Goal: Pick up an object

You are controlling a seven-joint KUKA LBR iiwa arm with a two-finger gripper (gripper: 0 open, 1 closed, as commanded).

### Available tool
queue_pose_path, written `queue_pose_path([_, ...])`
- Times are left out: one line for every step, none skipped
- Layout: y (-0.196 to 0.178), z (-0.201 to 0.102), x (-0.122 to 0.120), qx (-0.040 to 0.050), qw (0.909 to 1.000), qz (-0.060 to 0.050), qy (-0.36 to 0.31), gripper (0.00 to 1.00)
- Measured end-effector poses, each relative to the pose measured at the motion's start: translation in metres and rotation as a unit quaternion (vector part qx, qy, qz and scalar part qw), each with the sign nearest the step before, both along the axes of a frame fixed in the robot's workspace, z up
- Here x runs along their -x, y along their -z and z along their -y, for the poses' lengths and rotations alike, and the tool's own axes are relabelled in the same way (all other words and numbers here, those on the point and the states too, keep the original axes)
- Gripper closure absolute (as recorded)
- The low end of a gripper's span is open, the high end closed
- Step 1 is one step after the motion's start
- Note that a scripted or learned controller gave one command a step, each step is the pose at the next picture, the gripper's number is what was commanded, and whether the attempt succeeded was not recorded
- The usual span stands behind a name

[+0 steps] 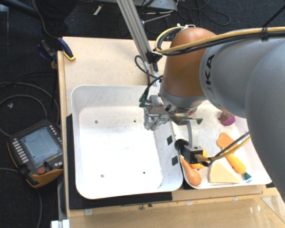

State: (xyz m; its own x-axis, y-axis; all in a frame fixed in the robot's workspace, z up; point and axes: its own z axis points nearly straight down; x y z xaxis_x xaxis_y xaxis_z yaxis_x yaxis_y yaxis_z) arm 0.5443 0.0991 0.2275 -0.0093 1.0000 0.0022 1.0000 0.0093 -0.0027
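Gripper [154,120], fingers indistinct so state undeterminable, is hovering at the left bin [85,99] edge while objects are lying in the right bin [263,177]; it is risking closing on nothing.

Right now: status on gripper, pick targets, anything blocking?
Gripper over the divider between bins, nothing seen between fingers. Orange carrot-like piece, yellow wedge, pink item lie in right bin. Arm's bulk covers that bin.

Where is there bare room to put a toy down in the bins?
The left bin has a wide bare floor between its left wall and the divider, in front of the gripper. The right bin is crowded: an orange carrot-shaped toy, a yellow wedge, another orange piece and a pink thing sit under the arm.
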Motion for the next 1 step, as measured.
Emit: queue_pose_path([-0.0006, 0.0044, -0.0010, 0.0011, 1.0000, 0.001, 0.005, 0.00])
